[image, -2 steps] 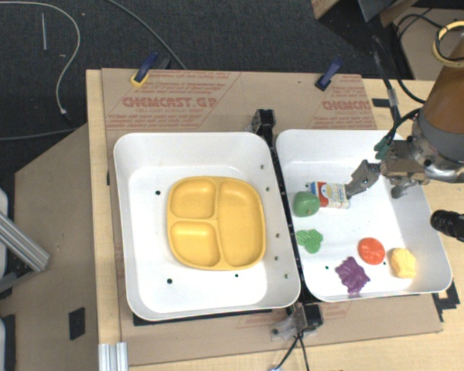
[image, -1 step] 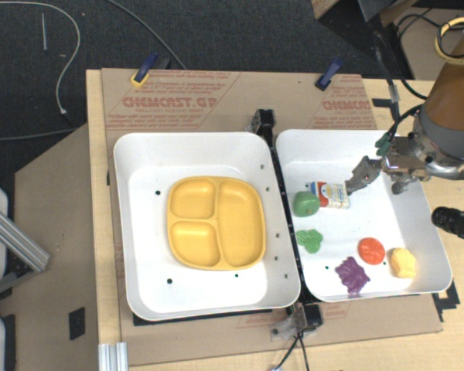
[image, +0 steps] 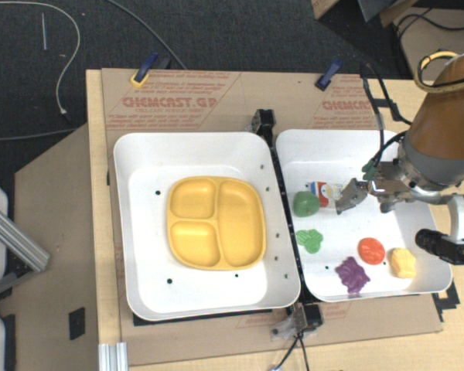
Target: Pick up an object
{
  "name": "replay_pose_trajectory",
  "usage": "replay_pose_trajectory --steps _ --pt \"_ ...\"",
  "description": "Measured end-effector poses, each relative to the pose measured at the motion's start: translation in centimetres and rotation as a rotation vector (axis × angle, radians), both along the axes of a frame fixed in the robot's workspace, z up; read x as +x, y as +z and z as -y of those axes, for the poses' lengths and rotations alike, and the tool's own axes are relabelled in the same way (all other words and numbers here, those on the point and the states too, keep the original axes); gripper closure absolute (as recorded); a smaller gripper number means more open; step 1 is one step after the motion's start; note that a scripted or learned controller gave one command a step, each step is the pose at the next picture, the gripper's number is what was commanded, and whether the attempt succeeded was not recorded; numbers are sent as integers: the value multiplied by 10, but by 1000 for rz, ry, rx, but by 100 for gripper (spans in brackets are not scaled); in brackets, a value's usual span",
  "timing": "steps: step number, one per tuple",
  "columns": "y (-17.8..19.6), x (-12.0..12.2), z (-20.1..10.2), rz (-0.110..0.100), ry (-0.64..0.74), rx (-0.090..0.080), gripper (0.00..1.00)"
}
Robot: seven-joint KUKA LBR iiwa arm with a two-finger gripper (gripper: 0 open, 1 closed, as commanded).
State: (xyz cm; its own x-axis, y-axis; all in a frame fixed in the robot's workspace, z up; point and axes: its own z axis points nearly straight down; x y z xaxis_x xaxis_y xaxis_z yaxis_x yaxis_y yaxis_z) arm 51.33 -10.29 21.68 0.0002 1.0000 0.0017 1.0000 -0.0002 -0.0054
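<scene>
Nearest the lower edge, in the right bin (image: 417, 286), lies a purple grape-like toy (image: 353, 274), with a yellow lumpy toy (image: 403, 263) off to its right and an orange-red round toy (image: 371, 250) between them, a little farther back. The orange one and the yellow one sit just beside each other. Farther left, near the bin's wall, is a small green leafy toy (image: 310, 240).

In the left bin (image: 139, 284) rests a yellow divided plate (image: 216, 222), three compartments, nothing in them.

Beyond the leafy piece is a round green toy (image: 306, 203), and touching it on its right a small item with red, white and blue markings (image: 320, 189); whatever is printed on it is too small for me to read. My gripper (image: 349, 195) hangs just to the right of that item, over the right bin. I see nothing between my fingers, and whether they are spread or closed I cannot tell from this slant.

Farthest back, the brown board (image: 216, 99) under the bins carries reddish print that looks like "CHEMCAST GP", repeated partway behind the right bin. Two blue clamps (image: 145, 69) grip its far edge.
</scene>
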Motion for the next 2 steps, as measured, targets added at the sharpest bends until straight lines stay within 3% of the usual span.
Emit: replay_pose_trajectory --steps 2 --pt "-115 -9 -5 -1 0 1 0"
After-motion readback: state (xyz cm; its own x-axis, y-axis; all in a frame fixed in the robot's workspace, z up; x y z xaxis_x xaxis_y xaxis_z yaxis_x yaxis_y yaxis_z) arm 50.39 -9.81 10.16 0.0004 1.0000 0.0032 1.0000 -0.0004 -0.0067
